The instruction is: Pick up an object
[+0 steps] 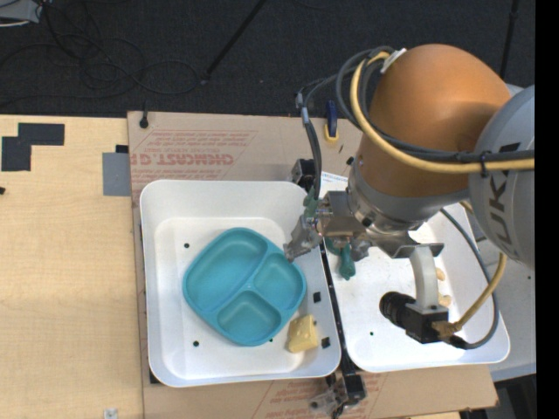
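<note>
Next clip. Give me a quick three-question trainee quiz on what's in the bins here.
1. True or false: the yellow wedge lies in the same bin as the teal plate.
2. How many compartments has the teal plate? A two, B three, C four.
3. Fill in: the teal plate lies in the view's ___ bin.
Key: 1 true; 2 B; 3 left, the left bin.
</note>
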`<state>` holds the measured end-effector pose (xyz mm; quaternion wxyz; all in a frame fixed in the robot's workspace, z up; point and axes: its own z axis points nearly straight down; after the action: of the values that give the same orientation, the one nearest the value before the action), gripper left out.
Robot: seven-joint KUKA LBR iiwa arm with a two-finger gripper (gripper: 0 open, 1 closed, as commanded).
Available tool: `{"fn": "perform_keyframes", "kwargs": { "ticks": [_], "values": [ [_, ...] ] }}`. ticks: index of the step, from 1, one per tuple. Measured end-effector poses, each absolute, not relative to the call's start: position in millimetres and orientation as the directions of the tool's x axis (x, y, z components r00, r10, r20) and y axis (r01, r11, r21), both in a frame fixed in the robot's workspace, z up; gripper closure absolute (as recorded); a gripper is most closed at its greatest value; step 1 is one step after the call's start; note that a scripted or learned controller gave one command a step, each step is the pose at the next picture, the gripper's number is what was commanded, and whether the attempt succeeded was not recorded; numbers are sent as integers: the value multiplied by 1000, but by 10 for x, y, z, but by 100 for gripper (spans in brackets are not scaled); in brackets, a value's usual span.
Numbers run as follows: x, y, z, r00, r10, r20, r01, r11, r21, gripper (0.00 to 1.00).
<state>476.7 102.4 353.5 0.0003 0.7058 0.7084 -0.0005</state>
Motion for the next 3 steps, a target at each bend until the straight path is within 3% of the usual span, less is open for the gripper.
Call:
{"fn": "perform_keyframes", "kwargs": {
  "ticks": [1,2,3],
  "values": [
    [4753,1632,3299,-7,1000,-4,1000,7,-11,0],
    [4746,2489,3101,-10,1000,-4,1000,10,-10,0],
    [4753,2453,3177,-10,1000,-12,1000,9,-17,100]
  ]
}}
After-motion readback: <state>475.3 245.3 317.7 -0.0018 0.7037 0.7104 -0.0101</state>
